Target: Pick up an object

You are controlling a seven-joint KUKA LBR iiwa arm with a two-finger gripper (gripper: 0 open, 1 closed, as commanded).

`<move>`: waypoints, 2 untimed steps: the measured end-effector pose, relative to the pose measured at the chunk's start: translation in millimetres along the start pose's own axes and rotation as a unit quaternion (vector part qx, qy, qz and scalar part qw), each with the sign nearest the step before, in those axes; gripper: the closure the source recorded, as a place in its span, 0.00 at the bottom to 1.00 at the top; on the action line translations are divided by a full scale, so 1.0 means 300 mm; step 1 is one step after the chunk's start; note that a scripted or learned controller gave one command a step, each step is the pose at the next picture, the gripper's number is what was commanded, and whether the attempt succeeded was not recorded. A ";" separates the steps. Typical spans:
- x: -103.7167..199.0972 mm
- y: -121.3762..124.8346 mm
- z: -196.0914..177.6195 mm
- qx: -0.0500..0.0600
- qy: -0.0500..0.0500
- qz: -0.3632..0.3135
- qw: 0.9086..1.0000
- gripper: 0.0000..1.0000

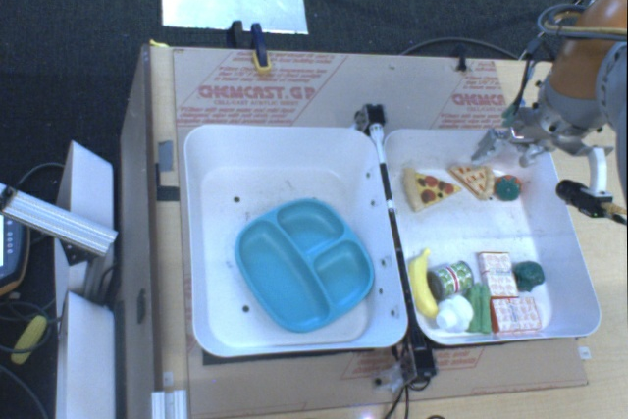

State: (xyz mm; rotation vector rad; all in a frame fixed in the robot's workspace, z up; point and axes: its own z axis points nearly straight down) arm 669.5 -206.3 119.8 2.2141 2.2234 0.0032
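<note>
- Two shallow white bins sit side by side on the surface (294,83): the left bin (221,172) carries a blue divided plate (304,262), and the right bin (564,280) carries a scatter of toy food.
- The arm (589,54) comes in from the right, its orange band showing above the wrist, and the pincer (508,144) hangs over the far right corner of the right bin.
- The pincer's fingers stand spread apart, one slim fingertip (484,148) angling down to the left, with nothing between them.
- Just below the pincer lie a small pizza slice (474,180) and a green round toy (506,188); the view is too slanted to say whether a fingertip touches either.
- A larger pizza slice (430,188) lies to the left of those, near the wall between the bins.
- Along the near edge of the right bin are a banana (423,283), a small can (451,279), a white bottle (453,313), a green stalk-like piece (479,307), two red-and-white boxes (497,272) (514,314) and a dark green round piece (530,275), all packed close together.
</note>
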 end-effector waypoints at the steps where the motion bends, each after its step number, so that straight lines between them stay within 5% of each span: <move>1: 0.001 -0.049 0.020 0.001 0.000 0.001 1.000 0.00; 2: 0.001 -0.078 0.076 0.000 0.000 0.001 1.000 0.00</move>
